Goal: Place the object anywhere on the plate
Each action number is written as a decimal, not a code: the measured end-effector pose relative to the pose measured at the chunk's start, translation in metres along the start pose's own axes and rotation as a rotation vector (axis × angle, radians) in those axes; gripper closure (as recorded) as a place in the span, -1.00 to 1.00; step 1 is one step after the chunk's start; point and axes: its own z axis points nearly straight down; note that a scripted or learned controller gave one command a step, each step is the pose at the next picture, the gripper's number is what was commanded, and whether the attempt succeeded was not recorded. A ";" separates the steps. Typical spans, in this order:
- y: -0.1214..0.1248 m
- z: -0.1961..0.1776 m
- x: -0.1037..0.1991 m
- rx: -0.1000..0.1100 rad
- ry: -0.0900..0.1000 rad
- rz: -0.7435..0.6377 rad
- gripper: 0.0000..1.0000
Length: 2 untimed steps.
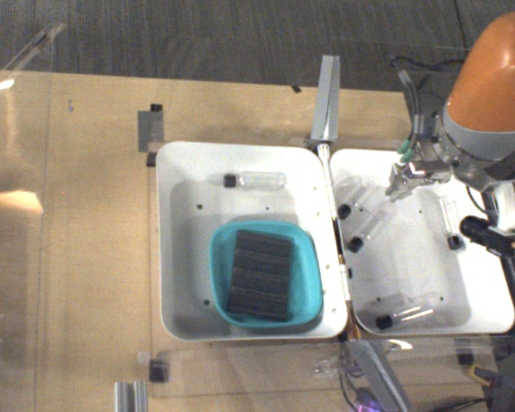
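A teal plate (pixel 306 264) lies in the left bin (pixel 182 256), toward its front. A dark grey ridged block (pixel 260 275) rests flat on the plate, near its middle. My gripper (pixel 407 178) hangs over the back of the right bin (pixel 489 303), under the orange band of the arm (pixel 491 75), well to the right of the plate. A clear tube with a black cap (pixel 254 179) lies behind the plate, near the left bin's back wall.
Several clear tubes with black caps lie in the right bin, one near its left wall (pixel 366 223) and one at the front (pixel 405 312). A grey metal post (pixel 326 99) stands behind the seam between the bins. Cables run beside the arm.
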 end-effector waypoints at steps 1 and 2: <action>0.006 -0.104 -0.092 -0.008 -0.005 -0.052 1.00; 0.087 0.012 -0.080 0.000 -0.001 -0.037 1.00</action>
